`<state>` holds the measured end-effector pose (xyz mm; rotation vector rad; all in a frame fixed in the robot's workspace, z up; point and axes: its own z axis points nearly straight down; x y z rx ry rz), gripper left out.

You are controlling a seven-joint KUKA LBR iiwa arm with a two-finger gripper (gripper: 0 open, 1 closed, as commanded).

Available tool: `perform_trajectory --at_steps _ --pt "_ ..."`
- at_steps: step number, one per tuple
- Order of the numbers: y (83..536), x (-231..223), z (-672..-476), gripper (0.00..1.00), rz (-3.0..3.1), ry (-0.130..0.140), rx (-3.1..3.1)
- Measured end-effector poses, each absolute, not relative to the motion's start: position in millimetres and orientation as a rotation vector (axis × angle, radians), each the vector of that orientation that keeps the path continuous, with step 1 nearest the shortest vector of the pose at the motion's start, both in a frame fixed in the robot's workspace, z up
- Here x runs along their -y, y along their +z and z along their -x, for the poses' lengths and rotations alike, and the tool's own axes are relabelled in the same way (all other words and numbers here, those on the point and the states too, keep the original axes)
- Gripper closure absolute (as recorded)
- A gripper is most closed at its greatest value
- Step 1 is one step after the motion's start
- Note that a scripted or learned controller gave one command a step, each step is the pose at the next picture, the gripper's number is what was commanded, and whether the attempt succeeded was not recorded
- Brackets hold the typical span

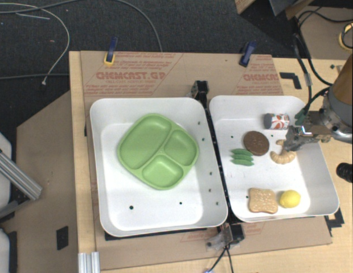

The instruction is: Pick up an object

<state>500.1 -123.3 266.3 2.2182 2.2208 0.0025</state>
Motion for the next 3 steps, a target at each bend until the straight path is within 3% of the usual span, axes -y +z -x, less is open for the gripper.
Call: perform_trajectory --at_steps 3 --pt "245 -44 -506.4 1.0 -2.215 0.003 -2.228"
